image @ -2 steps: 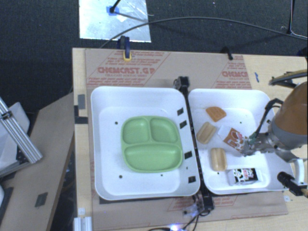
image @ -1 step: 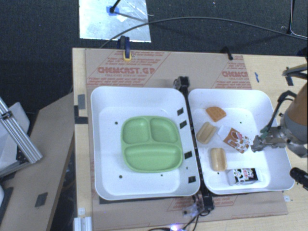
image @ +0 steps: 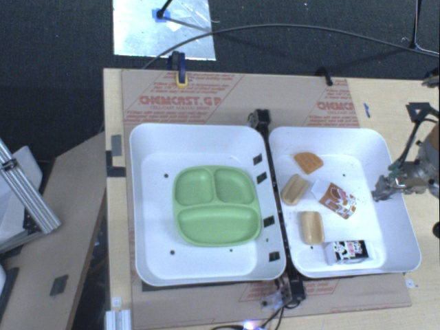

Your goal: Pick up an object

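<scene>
Camera view, looking down on bench (image: 117, 205) with two white bins side by side.

Right bin (image: 405, 243): five small items.
- Orange waffle-like piece (image: 309, 162) near upper left area, roughly as wide as long, no clear long axis.
- Tan bread-like piece (image: 295, 189) just below it, long axis diagonal, upper right to lower left.
- Second tan bread-like piece (image: 311, 227) lower down, long axis near vertical in frame, slightly tilted.
- Brown and white packet (image: 337, 200) mid-bin, lying flat, turned diamond-wise, corners pointing up-left and down-right.
- Black and white carton (image: 347, 251) near bottom wall, on its side, long axis near horizontal, slightly raised at right end.
All apart from each other; two tan pieces near each other, not touching.

Left bin (image: 148, 184): green divided plate (image: 216, 205), two small compartments on top, one wide compartment below. Plate sits centre, long side near horizontal.

Gripper (image: 382, 188) at right bin's right side, over right wall area, pointing left-down. Well apart from packet, nearest item. Nothing visible between fingers. Fingers too small and blurred: cannot tell whether apart or together.

Cardboard sheet (image: 227, 95) with red print under both bins. Shiny foil square (image: 161, 19) on dark floor above bench.
</scene>
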{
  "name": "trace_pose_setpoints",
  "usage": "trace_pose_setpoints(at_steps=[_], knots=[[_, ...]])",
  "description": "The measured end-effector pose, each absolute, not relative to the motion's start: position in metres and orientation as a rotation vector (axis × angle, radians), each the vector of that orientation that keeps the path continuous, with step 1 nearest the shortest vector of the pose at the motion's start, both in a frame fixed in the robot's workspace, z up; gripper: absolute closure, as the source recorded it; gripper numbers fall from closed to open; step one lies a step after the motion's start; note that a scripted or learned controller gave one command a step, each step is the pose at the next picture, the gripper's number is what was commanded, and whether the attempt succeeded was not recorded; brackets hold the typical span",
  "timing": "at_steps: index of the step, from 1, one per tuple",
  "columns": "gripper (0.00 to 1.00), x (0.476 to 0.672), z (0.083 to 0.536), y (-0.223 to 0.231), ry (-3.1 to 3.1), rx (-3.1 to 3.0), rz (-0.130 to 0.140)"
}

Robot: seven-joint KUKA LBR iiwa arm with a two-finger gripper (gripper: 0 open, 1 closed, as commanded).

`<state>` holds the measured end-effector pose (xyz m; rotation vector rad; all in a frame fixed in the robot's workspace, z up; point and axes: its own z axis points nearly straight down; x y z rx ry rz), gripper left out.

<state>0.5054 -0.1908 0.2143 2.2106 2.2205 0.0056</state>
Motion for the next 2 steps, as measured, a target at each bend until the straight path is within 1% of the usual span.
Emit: trace_pose_setpoints(at_steps=[1, 2], knots=[[1.0, 0.507, 0.224, -0.191, 2.224, 2.214, 0.002], [1.0, 0.505, 0.233, -0.143, 2.232, 2.21, 0.004]])
